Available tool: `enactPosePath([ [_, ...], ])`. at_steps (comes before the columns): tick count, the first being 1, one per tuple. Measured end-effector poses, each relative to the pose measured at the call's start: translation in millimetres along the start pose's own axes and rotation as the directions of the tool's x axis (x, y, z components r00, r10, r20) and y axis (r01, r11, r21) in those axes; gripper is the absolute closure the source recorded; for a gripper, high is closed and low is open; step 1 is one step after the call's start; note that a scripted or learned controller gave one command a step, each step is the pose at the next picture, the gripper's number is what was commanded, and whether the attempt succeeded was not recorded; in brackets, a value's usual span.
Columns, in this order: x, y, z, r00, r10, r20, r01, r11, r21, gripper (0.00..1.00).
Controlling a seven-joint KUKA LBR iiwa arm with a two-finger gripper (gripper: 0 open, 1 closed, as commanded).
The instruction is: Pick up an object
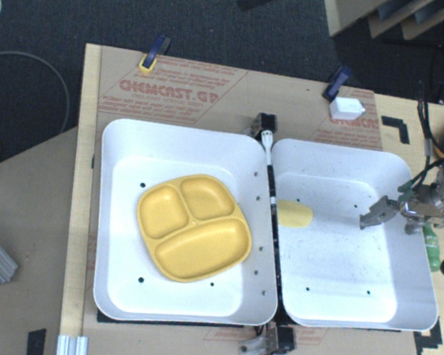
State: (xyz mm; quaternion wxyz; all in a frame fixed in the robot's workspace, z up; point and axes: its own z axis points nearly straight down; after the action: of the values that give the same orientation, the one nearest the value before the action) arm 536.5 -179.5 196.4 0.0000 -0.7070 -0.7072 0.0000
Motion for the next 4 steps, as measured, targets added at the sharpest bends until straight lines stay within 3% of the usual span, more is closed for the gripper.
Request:
enactPosePath([
  [1, 34.8, -59.1, -76.3, 1.000, -0.002, 0.000, 0.002, 1.000, -0.003, 0.00],
  [2, 62.0, -56.0, -247.4, 1.000, -0.005, 0.004, 0.005, 1.000, -0.018, 0.00],
  [3, 60.7, -56.1, -249.9, 1.000, -0.002, 0.003, 0.002, 1.000, -0.006, 1.00],
  [4, -23.8, -38.4, -108.2, 1.000, 0.007, -0.001, -0.007, 1.000, 0.009, 1.00],
])
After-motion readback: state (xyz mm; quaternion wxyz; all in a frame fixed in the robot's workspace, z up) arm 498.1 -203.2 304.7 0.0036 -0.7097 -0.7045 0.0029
